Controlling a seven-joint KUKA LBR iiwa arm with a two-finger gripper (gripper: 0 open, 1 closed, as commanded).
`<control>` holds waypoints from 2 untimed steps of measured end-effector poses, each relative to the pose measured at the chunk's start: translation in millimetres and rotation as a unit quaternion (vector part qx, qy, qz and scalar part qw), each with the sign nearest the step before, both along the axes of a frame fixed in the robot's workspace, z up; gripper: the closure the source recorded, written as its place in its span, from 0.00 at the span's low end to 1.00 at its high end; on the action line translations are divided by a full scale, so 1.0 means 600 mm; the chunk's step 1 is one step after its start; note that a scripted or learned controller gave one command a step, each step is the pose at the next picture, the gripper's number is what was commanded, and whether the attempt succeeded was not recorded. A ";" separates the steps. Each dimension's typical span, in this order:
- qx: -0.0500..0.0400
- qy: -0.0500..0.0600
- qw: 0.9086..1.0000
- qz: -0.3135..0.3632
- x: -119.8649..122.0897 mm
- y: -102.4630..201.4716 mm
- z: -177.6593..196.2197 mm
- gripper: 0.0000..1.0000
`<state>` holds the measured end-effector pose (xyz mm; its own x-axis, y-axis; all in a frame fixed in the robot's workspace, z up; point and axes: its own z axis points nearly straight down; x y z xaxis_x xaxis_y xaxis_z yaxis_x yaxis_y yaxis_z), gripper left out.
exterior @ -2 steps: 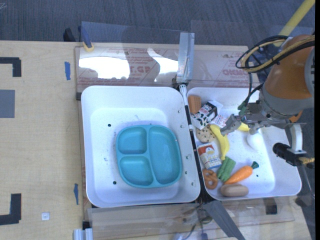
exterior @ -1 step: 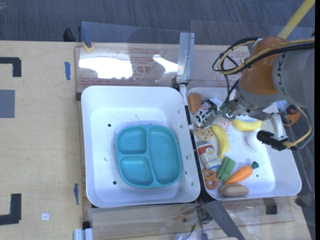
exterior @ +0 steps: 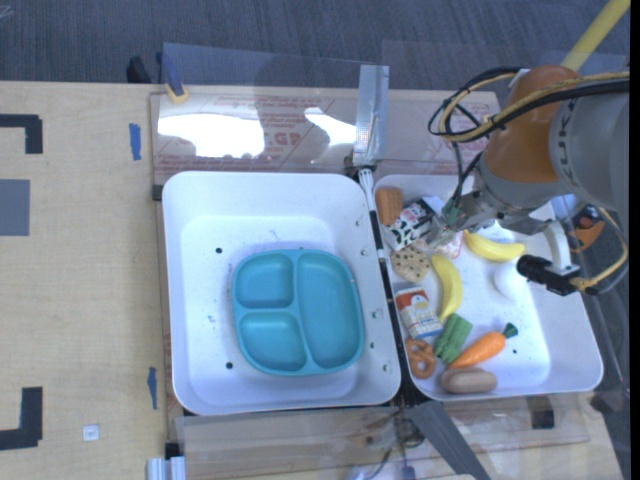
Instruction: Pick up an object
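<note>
Right bin (exterior: pixel 560 368), front to back: brown sausage-like piece (exterior: pixel 468 380), pretzel (exterior: pixel 421 359), carrot (exterior: pixel 482 347), green vegetable (exterior: pixel 453 335), small packet (exterior: pixel 419 311), banana (exterior: pixel 447 284), cookie (exterior: pixel 409 262), second banana (exterior: pixel 494 247), black-and-white carton (exterior: pixel 409 227).

Left bin (exterior: pixel 190 298): teal divided plate (exterior: pixel 297 310).

Hand (exterior: pixel 447 230): low over the bin's back, just beside the carton; closure cannot be told. Every item appears to rest in the bin.

Status, judged: nothing lifted; grasp and raise remain.

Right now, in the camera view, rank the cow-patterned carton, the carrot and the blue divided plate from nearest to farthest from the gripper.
1. Cow-patterned carton: just left of the gripper, right bin.
2. Carrot: below it, near the bin's front.
3. Blue divided plate: far left, in the other bin.
</note>
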<state>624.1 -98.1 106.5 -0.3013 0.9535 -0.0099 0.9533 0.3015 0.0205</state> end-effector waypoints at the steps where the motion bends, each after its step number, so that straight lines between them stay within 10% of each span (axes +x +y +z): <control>1: 0.003 0.008 0.997 -0.071 0.035 0.094 0.196 1.00; 2: 0.002 0.012 0.997 -0.072 0.032 0.091 0.189 0.00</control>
<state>643.4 -43.8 219.7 -0.1618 0.9868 -0.0002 0.9868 0.1618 -0.0018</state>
